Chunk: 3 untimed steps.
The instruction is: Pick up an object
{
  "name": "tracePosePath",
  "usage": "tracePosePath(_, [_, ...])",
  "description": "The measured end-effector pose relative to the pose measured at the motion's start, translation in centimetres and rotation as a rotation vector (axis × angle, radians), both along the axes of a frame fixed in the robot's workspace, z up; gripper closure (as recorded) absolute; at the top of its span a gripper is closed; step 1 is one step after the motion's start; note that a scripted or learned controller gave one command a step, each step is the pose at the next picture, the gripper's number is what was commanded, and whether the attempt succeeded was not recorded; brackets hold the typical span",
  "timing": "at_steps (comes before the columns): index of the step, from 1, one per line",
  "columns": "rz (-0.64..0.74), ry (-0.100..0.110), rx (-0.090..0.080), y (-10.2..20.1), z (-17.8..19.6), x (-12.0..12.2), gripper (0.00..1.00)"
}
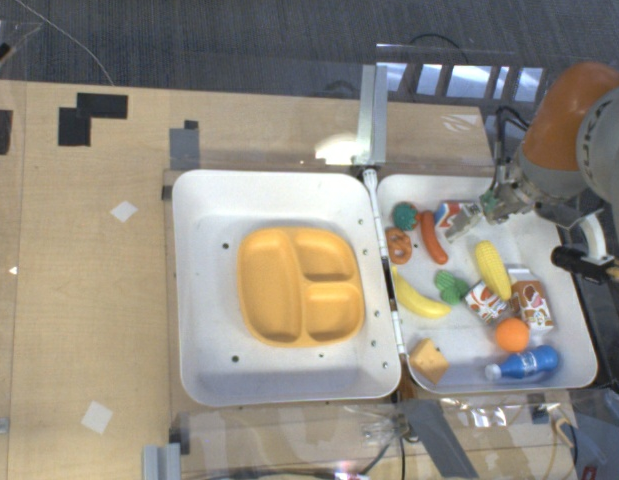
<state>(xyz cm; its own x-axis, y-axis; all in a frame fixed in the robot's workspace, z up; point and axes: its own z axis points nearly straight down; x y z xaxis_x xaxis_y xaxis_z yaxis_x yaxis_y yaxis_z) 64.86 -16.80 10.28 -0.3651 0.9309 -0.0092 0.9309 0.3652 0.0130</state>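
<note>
1. White plastic forms both shallow bins on the wooden bench; the left bin (204, 268) carries a yellow divided tray (299, 286) lying flat near its middle.
2. Grey arm (579, 138) with its orange band enters from the right and reaches over the upper part of the right bin (587, 340); the gripper (497, 206) sits low beside a small red-and-white packet (452, 218) near the bin's back wall; how far the claw is spread, and whether anything is caught in it, cannot be told from this slant.
3. Loose toys crowd the right bin: a green round piece (404, 214); a brown pretzel (398, 244); a red sausage (433, 237); a yellow corn cob (491, 268); a banana (421, 299) touching a green leafy piece (451, 287).
4. Nearer the front lie an orange ball (512, 335); a blue bottle (525, 365) just below it; a tan wedge (429, 360).
</note>
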Motion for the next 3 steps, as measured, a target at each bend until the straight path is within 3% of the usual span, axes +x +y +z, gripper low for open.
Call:
tracePosePath(1, [-0.163,0.008,0.005,-0.1,-1.5,-0.3,0.0])
tracePosePath(2, [-0.18,0.008,0.004,1.2,-1.6,-1.8,0.0])
tracePosePath(3, [-0.174,-0.006,0.001,1.1,0.0,-1.4,1.0])
